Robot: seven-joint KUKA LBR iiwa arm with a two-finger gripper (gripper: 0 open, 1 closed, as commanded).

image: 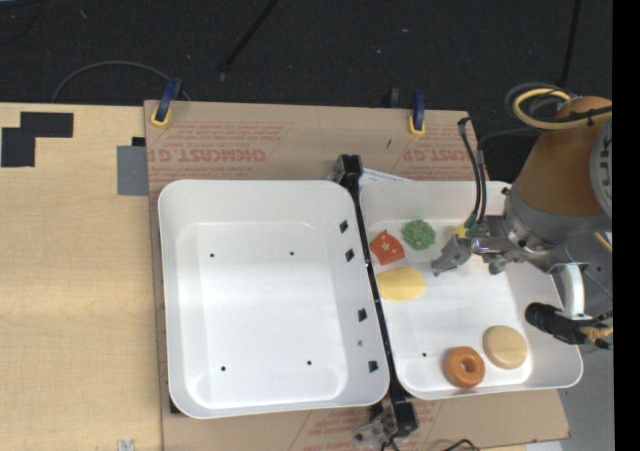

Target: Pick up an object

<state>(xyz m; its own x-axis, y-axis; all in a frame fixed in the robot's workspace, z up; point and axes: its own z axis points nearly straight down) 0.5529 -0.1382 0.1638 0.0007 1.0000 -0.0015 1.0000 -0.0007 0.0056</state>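
Grey gripper (447, 261) over right bin (560, 379), can't tell its state | yellow piece (401, 285) just beside, red (387, 247) and green (418, 234) crowd it | watch it, you may nudge neighbours, miss.

I am watched by one fixed camera set above my bench (80, 279), looking down at a slant from far enough back to take in both white bins: the left bin (180, 239) and the right bin (540, 374). The dark floor lies along the top of its view. My arm (560, 174) enters from the view's right side.
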